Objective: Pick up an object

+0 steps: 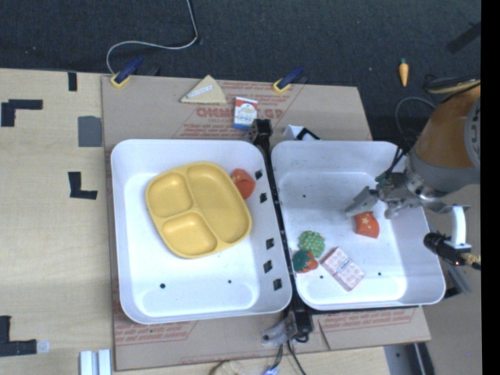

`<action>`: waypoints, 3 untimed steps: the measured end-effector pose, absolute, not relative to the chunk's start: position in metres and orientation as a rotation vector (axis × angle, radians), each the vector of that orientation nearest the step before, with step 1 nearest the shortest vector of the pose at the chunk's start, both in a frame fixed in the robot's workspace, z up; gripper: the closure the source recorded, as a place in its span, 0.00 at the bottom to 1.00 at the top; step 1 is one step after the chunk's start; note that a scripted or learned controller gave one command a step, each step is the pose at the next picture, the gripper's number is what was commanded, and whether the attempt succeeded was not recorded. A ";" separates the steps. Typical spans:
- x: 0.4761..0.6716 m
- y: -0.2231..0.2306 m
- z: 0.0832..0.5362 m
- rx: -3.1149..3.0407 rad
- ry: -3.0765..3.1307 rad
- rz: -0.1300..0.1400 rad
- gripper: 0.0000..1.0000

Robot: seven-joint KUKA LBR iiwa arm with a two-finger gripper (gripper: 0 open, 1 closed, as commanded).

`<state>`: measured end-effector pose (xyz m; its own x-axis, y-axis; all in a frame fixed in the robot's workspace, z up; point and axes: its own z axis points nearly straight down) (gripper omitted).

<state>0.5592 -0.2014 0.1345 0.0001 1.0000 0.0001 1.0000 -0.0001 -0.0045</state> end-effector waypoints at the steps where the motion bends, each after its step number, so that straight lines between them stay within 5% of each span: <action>1: 0.562 -0.201 0.087 -2.223 -2.224 0.000 0.00; 2: 0.563 -0.201 0.098 -2.226 -2.228 -0.003 1.00; 3: 0.615 -0.125 0.118 -2.218 -2.224 -0.002 1.00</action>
<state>0.6148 -0.1255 0.1175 -0.0031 1.0000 0.0015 1.0000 0.0031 0.0007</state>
